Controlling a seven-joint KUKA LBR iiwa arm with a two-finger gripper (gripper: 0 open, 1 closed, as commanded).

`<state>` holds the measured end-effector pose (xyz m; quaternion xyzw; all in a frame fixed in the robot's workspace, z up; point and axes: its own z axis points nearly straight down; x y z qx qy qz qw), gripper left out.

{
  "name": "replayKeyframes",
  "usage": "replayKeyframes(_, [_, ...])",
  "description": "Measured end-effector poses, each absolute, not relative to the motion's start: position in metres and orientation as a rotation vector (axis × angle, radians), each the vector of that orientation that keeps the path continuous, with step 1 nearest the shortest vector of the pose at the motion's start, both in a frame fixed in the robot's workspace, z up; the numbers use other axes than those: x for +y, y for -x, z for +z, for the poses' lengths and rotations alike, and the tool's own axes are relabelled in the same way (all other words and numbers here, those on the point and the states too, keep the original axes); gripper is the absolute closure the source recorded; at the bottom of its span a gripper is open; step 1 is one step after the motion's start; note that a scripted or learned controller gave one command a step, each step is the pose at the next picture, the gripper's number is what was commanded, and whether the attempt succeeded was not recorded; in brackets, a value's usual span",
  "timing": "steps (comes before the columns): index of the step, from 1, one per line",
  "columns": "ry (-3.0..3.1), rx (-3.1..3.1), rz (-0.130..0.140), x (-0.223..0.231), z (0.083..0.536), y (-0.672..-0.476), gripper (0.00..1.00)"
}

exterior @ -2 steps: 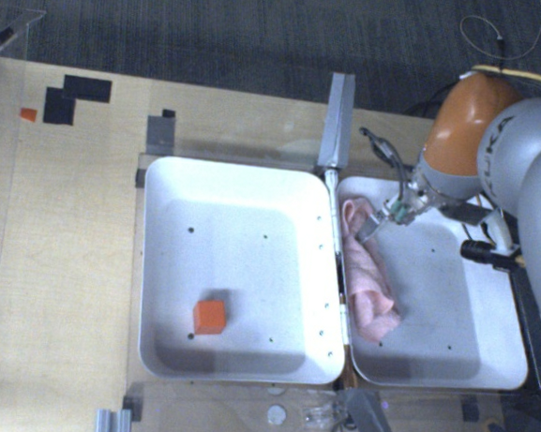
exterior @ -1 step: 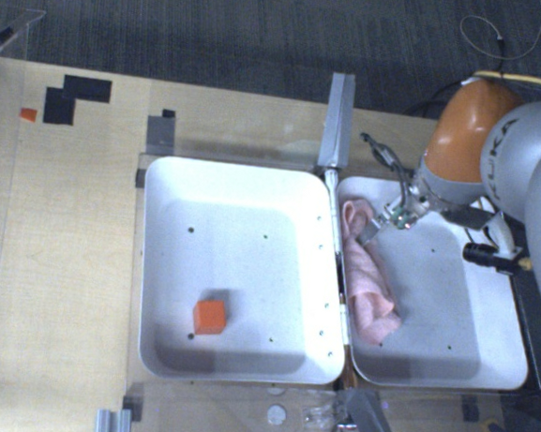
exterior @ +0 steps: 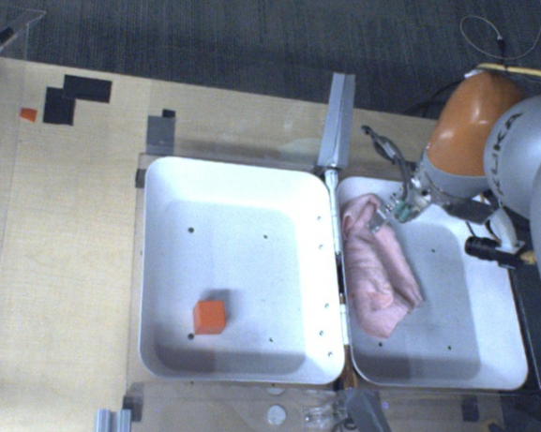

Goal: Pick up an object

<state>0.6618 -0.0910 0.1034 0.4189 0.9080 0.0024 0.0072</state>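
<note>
Hand (exterior: pixel 390 211): at upper edge of pink cloth (exterior: pixel 379 267) in right bin (exterior: pixel 483 370), touching the cloth's top corner; open or closed cannot be told | Cloth: crumpled, lying along the right bin's left wall | Left bin (exterior: pixel 254 190): orange block (exterior: pixel 210 317) near its lower left | Desk (exterior: pixel 59 267): carries both bins side by side

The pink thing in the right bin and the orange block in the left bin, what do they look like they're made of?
The pink thing looks like soft matte cloth: it lies crumpled in folds. The orange block looks rigid, perhaps foam, wood or plastic, with flat matte faces and crisp edges. The bins look like smooth white plastic.
</note>
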Motion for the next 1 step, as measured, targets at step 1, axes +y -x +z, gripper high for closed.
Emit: replayKeyframes(1, [-1.447,2.774,0.01,-0.0612,0.1885,-0.667,1.0])
